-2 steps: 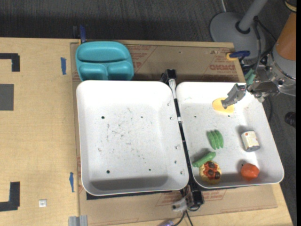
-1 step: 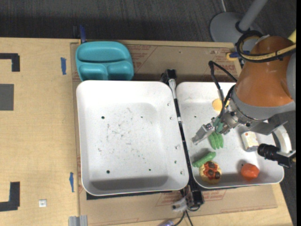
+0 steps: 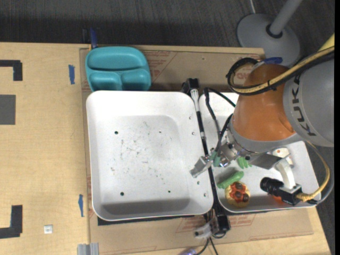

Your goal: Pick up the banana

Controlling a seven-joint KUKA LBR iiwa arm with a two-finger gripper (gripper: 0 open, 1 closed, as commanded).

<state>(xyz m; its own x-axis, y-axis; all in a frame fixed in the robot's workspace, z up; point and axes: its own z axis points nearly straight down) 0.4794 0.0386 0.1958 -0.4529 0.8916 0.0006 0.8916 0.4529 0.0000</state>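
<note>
My gripper (image 3: 212,161) hangs low over the left edge of the right bin (image 3: 305,153), close to the wall between the two bins. The orange band and grey wrist cover most of that bin. Just below the gripper lies a green piece (image 3: 232,176). Beside it sits a rounded yellow object with red and dark marks (image 3: 237,192), at the bin's front left corner. Another green bit (image 3: 245,162) peeks out from under the wrist. I cannot make out a banana shape among these things.
The left bin (image 3: 101,142) lies beside the right one, its floor bare white with faint scuffs. A teal divided tray (image 3: 117,68) stands behind it. Black cables (image 3: 199,116) run along the gap between the bins.
</note>
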